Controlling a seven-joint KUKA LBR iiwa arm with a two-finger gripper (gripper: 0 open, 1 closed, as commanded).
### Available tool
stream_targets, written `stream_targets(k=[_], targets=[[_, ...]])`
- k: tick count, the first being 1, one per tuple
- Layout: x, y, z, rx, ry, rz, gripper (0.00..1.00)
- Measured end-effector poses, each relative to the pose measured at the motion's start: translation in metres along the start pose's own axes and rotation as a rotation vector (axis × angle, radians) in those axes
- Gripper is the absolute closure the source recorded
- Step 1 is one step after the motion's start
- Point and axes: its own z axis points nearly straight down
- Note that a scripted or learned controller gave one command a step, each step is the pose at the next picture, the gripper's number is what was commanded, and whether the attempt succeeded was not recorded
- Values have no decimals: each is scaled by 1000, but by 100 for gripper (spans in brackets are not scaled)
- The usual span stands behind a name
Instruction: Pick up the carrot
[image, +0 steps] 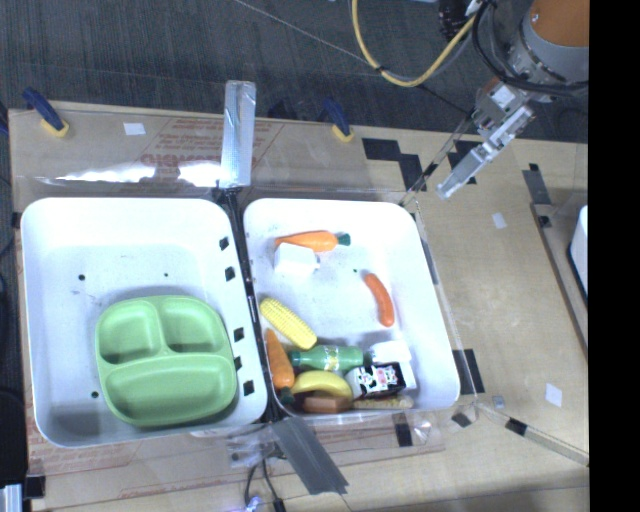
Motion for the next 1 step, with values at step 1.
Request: stream_targets(k=[1], targets=[[-2,-1,229,-12,-16,-56,0]])
